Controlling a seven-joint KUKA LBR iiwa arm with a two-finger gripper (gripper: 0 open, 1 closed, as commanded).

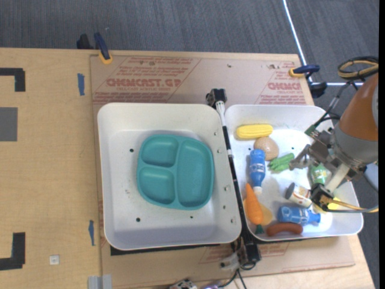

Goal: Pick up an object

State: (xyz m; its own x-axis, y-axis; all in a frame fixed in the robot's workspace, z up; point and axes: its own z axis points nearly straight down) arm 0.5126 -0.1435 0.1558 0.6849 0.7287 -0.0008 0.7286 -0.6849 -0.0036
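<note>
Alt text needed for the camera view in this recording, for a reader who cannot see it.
A grey arm's end effector hovers low over the right white bin, which holds toy food: a yellow corn cob, blue bottle and orange carrot. The left white bin holds a teal divided plate.

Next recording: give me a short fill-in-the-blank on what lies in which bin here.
1. The teal divided plate lies in the ____ bin.
2. The yellow corn lies in the right bin, at its ____ end.
3. The blue bottle has a ____ cap.
4. Beside the red sausage lies an ____ carrot.

Missing words: left; far; white; orange
</note>
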